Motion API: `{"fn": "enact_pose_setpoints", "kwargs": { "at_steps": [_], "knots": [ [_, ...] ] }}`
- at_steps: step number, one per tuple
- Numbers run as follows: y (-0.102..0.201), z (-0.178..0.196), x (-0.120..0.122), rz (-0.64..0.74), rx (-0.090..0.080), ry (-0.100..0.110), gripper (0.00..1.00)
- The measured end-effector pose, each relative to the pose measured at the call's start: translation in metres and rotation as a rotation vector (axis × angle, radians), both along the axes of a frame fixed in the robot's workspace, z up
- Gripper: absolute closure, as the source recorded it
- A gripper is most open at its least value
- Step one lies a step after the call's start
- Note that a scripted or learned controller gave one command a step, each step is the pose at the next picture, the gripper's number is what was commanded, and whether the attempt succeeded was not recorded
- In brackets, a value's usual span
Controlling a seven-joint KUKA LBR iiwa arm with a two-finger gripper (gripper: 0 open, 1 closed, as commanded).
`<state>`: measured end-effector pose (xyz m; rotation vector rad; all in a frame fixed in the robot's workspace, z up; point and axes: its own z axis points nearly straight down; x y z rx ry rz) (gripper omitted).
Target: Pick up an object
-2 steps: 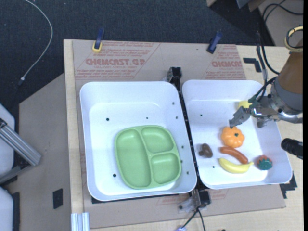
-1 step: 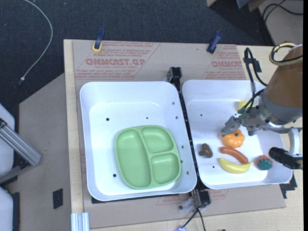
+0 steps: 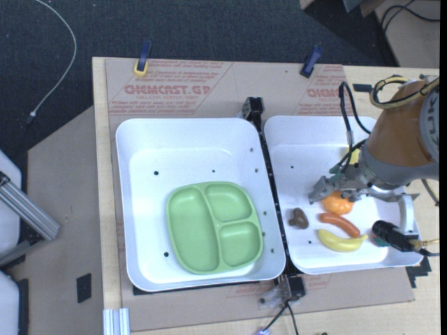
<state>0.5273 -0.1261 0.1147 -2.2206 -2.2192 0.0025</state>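
In the right bin (image 3: 307, 135), a small orange fruit (image 3: 338, 204) lies just under my gripper (image 3: 341, 189), which hangs low over the bin's middle. Its grey metal parts overlap the fruit's upper edge, and I cannot see whether they touch it. A red sausage (image 3: 339, 222) lies right below the orange, and a yellow banana (image 3: 341, 241) lies in front of that. To their left sits a small brown lump (image 3: 298, 218). The grey and orange arm (image 3: 401, 138) reaches in from the right.
The left bin (image 3: 140, 145) holds a green divided plate (image 3: 213, 225) in its front half. A black clamp (image 3: 253, 108) sits at the back between the bins. The bench's cardboard top (image 3: 174, 86) runs behind both bins.
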Motion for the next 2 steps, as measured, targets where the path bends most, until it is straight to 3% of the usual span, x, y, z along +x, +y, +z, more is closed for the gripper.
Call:
{"fn": "enact_pose_setpoints", "kwargs": {
  "at_steps": [1,2],
  "knots": [
    [-0.002,0.015,0.002,-0.002,-0.006,-0.011,1.0],
    [-0.003,0.058,0.002,0.001,-0.002,-0.007,1.0]
  ]
}}
